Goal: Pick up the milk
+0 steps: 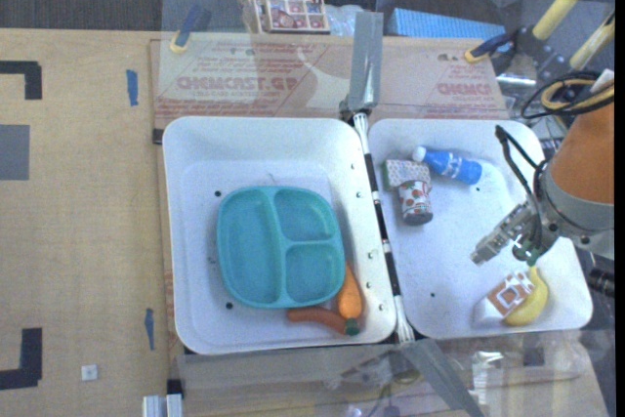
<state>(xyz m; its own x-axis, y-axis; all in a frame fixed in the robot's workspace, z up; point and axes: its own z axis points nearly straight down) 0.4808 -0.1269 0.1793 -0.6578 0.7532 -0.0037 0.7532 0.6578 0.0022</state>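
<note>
Overhead, two white bins are seen side by side on the worktop. The left bin holds a teal divided plate, with a carrot touching its lower right corner and a reddish sausage-like piece just below.

The right bin holds a blue bottle with a white cap near the top, a small can and a small grey packet just beside it.

The milk carton, small and white with a brown-patterned face, lies in the lower right corner, touching a banana.

The gripper hangs just above the carton, apart from it. Nothing is seen between the fingers; how far they are spread cannot be told.
</note>
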